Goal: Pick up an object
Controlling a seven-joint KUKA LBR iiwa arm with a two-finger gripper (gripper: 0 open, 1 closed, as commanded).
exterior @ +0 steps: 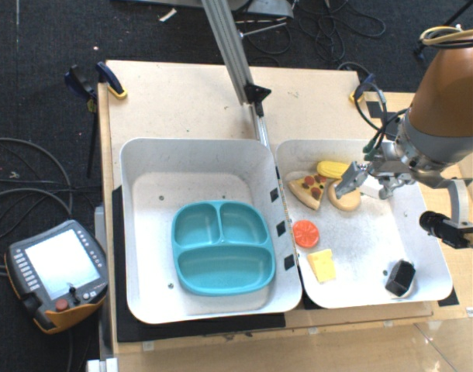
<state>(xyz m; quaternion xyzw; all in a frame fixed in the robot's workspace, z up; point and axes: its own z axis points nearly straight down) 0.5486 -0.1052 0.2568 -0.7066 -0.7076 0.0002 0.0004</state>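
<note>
now two bins: left bin (143, 169) with one teal tray (221, 248); right bin (430, 246) with one pizza slice (308, 190), banana (331, 168), bread round (346, 201), tomato slice (305, 233), cheese wedge (322, 266), black block (399, 277). gripper (360, 178) low over bread round; open or shut, cannot tell.

Pale wooden bench (190, 99), bearing two white bins side by side: left bin (143, 208), right bin (422, 231).

arm (446, 91) cut off at right edge; gripper (359, 178) partly hides tan round item (346, 201).
</note>
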